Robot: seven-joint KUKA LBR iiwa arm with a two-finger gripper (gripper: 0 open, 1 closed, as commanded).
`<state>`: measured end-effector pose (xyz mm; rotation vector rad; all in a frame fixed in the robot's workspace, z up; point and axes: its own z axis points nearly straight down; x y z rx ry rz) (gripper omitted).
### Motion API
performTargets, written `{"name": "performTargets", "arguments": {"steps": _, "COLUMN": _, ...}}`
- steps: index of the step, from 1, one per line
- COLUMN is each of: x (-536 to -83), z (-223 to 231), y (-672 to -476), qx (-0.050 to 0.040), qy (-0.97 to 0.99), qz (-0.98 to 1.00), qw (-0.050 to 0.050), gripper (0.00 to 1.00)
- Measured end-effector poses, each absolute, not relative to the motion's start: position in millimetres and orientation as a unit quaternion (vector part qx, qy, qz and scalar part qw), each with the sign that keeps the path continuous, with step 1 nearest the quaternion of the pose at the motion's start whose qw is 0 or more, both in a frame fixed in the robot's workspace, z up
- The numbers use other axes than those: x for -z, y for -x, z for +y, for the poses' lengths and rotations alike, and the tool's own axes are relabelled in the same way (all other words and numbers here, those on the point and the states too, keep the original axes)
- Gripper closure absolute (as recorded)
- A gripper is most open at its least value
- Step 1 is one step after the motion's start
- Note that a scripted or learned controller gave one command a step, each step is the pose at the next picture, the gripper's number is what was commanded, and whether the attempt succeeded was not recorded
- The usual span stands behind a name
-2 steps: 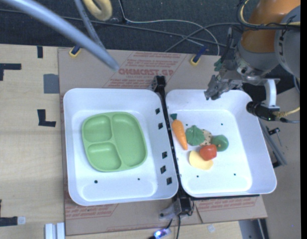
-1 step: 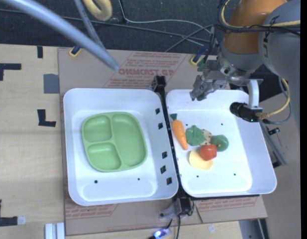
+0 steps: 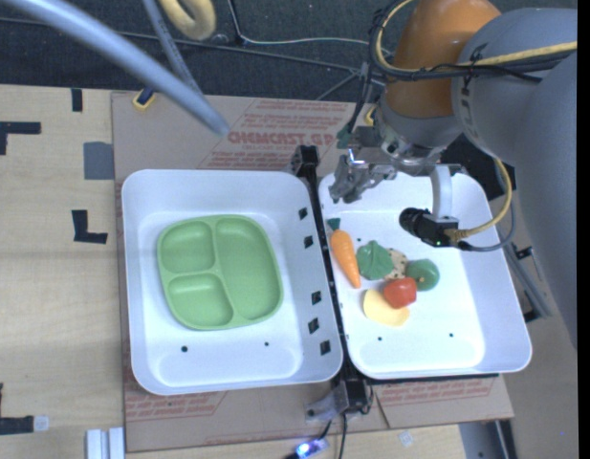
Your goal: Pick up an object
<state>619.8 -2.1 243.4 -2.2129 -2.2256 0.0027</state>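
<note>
The right bin (image 3: 467, 347) holds an orange carrot (image 3: 345, 257), a green leafy piece (image 3: 375, 259), a red tomato-like piece (image 3: 401, 292), a yellow piece (image 3: 382, 309) and a small green round piece (image 3: 424, 273), all clustered near its middle. My gripper (image 3: 350, 182) hangs over the far left corner of that bin, above and behind the carrot, with nothing visible between its fingers. Whether the fingers are open or shut is unclear from this angle.
The left bin (image 3: 146, 342) carries a green divided plate (image 3: 219, 270). A black divider strip (image 3: 318, 256) runs between the bins. A grey metal rod (image 3: 113, 41) crosses the upper left. Cables and a black connector (image 3: 424, 224) hang from the wrist over the right bin.
</note>
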Motion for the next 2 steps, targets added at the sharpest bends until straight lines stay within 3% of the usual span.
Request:
{"name": "performTargets", "arguments": {"steps": 1, "x": -238, "z": 52, "y": -626.3, "qx": -0.0004, "qy": 0.705, "qz": -0.709, "qw": 0.001, "gripper": 1.0}}
{"name": "performTargets", "arguments": {"steps": 2, "x": -242, "z": 101, "y": -618.1, "qx": -0.0005, "qy": 0.705, "qz": -0.709, "qw": 0.001, "gripper": 1.0}}
